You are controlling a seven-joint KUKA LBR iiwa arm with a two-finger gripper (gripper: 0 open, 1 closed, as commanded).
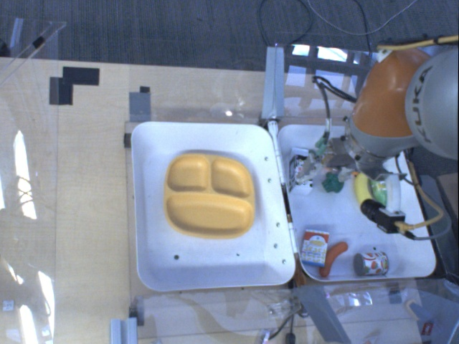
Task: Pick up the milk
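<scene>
Milk carton (315, 247) lies near the front edge of the right bin (423, 264), beside a sausage (333, 258). Gripper (310, 169) sits at the bin's back-left, apparently apart from it; finger state unreadable.

A pale wooden table (72, 213) is seen from above, and two shallow white bins are carried on it side by side. The left bin (150, 264) is set near the middle of the table; the right bin (423, 264) lies just beside it, a metal rail (273, 84) rising at their shared edge. Black L-shaped marks (70, 83) are fixed to the table's far left corner.
</scene>
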